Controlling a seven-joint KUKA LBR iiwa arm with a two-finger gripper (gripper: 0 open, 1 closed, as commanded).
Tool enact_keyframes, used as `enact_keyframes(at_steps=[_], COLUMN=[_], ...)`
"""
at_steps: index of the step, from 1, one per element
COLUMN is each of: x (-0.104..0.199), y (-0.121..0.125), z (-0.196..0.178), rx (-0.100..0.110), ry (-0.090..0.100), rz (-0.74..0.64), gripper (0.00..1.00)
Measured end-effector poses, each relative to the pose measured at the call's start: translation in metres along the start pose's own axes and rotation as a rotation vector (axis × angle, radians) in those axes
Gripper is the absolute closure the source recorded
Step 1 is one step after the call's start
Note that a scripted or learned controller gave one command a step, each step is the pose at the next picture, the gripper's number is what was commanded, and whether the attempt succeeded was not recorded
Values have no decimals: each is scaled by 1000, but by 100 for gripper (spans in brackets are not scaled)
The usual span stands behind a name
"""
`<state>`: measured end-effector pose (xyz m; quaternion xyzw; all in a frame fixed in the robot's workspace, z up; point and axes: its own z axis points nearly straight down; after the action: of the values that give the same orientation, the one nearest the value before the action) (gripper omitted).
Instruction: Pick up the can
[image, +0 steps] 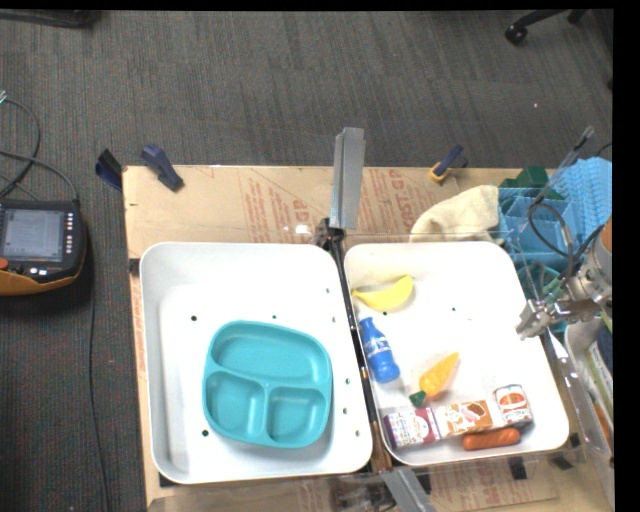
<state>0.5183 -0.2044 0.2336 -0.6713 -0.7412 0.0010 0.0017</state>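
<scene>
The gripper (537, 318) sits at the right rim of the right bin (480, 285), at the edge of the view. Its fingers are too small and cluttered against the background to tell how they stand; nothing is seen between them.

The can (513, 404), white with a red label, lies in the right bin's front right corner, forward of the gripper and slightly toward the bin's centre, apart from it. Just in front of the can lies a sausage (491, 438). Touching the can's left side is a printed carton (437, 422). A carrot (439, 374) lies further left, and beyond it a blue bottle (378, 350) near the divider between the bins. A banana (385, 292) lies toward the back of the bin, well left of the gripper.

The left bin (170, 300) holds a teal compartment tray (268, 384).

Both bins rest on a brown cardboard-covered bench (240, 205), secured with blue clamps (160, 166) along its back edge. A grey upright post (347, 180) stands behind the junction of the bins. A cream cloth (462, 213) and a blue wire rack (560, 210) lie behind the gripper. The floor is dark grey carpet (250, 80). A handheld control pendant (38, 245) lies on it at far left, with cables.
</scene>
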Motion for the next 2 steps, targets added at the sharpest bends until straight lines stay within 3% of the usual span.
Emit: enact_keyframes(at_steps=[1,2], x=[0,-3], y=[0,-42], z=[0,149], rx=[1,0], ry=[0,3], rz=[0,-125], gripper=[0,0])
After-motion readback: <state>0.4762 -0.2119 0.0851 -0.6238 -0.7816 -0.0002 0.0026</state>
